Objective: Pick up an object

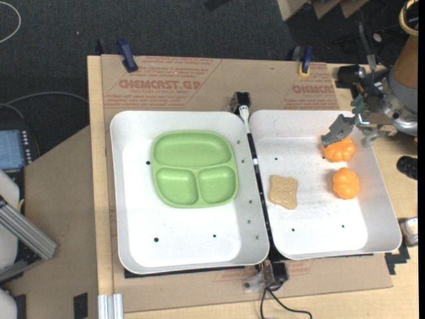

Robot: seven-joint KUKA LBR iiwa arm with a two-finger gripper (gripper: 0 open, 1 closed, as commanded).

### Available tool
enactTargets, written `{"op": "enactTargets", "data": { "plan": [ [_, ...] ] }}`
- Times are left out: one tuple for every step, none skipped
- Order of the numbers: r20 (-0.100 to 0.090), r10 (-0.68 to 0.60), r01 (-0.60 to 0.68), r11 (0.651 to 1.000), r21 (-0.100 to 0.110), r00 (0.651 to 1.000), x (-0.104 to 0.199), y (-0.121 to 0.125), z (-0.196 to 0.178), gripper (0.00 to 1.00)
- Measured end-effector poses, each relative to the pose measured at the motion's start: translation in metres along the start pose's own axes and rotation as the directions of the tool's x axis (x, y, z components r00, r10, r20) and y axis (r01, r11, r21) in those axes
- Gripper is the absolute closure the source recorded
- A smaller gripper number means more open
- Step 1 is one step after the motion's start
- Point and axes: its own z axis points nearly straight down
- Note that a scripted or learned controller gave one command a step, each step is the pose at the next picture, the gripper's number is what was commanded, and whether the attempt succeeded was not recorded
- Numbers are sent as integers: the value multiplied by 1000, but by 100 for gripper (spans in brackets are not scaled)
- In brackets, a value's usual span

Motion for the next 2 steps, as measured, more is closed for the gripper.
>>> {"op": "enactTargets", "data": {
  "plan": [
    [-6,-12,12,1000,7,1000,119,-11,38,0],
    [-3,-5,5,1000,5,1000,156,-75,13,0]
  ]
}}
